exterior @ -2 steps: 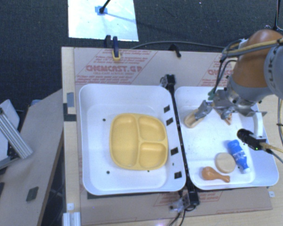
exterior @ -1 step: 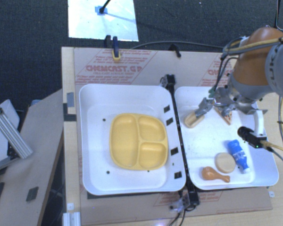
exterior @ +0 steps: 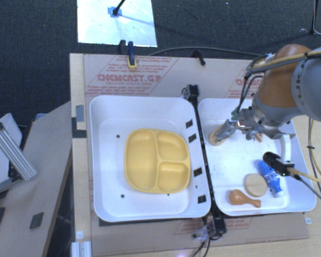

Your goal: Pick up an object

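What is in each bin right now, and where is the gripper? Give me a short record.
left bin: one yellow divided plate, lying flat near the middle
right bin: blue tube, round beige disc, orange bulb-shaped thing, all clustered at the near end
gripper: over the far part of the right bin, apart from that cluster
grasp: cannot tell from this view
task state: no object visibly picked up

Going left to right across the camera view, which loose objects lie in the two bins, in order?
yellow divided plate → orange pear-shaped toy → round beige disc → blue tube
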Controlling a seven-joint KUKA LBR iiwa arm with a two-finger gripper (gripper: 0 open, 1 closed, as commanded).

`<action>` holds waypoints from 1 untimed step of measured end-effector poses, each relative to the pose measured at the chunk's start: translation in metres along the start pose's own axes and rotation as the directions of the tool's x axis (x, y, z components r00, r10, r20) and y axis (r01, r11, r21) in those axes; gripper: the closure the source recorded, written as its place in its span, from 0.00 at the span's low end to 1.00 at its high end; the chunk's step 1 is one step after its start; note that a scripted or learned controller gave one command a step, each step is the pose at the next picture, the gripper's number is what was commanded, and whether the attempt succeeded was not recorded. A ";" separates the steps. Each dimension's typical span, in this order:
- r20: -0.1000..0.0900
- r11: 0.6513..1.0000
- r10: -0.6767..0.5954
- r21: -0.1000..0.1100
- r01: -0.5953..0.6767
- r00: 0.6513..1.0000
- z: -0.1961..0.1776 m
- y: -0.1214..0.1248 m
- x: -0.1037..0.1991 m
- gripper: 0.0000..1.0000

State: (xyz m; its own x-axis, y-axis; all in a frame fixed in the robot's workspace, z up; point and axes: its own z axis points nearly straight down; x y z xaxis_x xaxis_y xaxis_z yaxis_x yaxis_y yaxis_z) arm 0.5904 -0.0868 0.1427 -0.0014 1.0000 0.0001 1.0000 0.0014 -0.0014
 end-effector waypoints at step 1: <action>-0.001 1.000 0.000 0.001 0.000 1.000 0.052 0.000 0.000 0.00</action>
State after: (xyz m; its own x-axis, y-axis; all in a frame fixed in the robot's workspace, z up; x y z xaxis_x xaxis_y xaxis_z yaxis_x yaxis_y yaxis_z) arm 0.5902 -0.0863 0.0905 -0.0012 1.0000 0.0007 1.0000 0.0012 -0.0027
